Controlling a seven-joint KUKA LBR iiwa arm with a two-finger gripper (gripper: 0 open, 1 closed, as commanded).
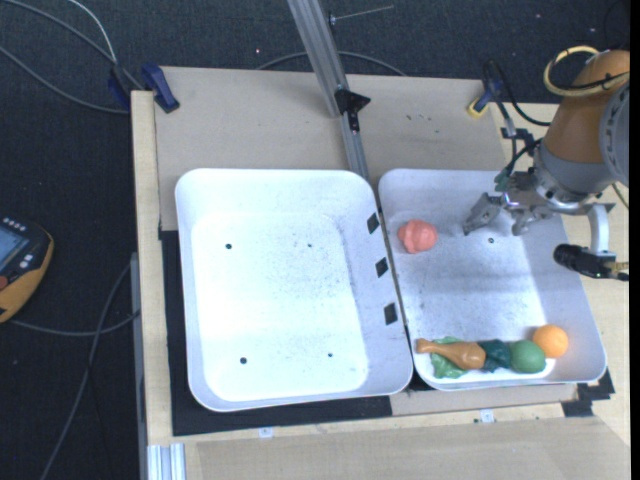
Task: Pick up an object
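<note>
Bright even light, white bins (pixel 270 183) glaring, slightly soft.

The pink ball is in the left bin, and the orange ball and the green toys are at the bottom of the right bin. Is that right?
Not quite. The pink ball sits in the right bin, near its upper left, not in the left bin. The camera view shows this. The rest holds: the orange ball and the green toys lie along the right bin's bottom edge.

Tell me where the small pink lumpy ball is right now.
The small pink lumpy ball sits in the right white bin, near its upper left corner, left of the gripper.
</note>
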